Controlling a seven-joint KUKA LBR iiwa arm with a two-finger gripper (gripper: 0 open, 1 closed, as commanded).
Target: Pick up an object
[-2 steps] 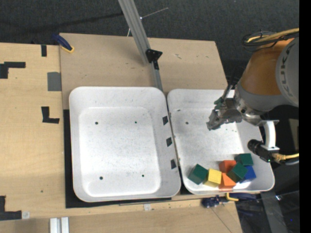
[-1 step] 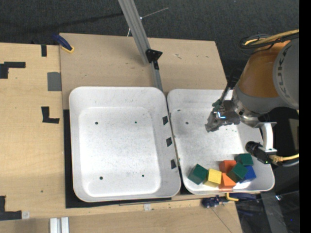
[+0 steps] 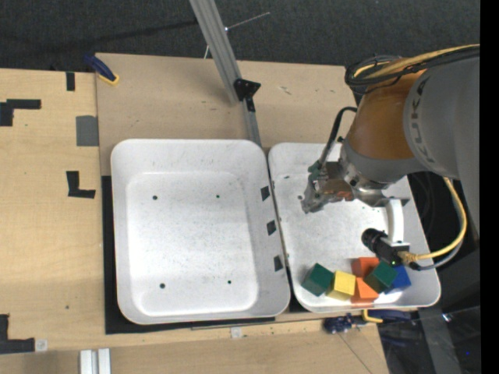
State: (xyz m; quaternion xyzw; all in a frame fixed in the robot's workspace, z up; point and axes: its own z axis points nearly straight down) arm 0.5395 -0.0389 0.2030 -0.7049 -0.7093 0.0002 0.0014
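A grey robot arm (image 3: 437, 107) with an orange band reaches in from the right over a pale wooden tabletop (image 3: 47, 209) that carries two shallow white bins side by side. Its tool (image 3: 314, 195) hangs over the far-left part of the right bin (image 3: 292, 170), above bare white floor; whether it is open or closed cannot be told, and nothing can be seen held in it. The objects to pick up are small blocks bunched in the near part of the right bin, well apart from the tool. They form a rough row whose long axis runs left to right along the near wall. From the left: a dark green block (image 3: 317, 279), turned so one corner points toward the near edge; a yellow block (image 3: 343, 286) touching it; an orange block (image 3: 363, 289) just beside that, with a second orange piece (image 3: 362, 266) just behind; then a green block (image 3: 383, 276) resting against a blue block (image 3: 400, 279) at the right end. The left bin (image 3: 191, 228) shows a speckled white floor with a few dark dots. A slanted metal bar (image 3: 221, 41) crosses the far side of the tabletop, black tape marks sit on the wood at the left, and dark carpet lies beyond.
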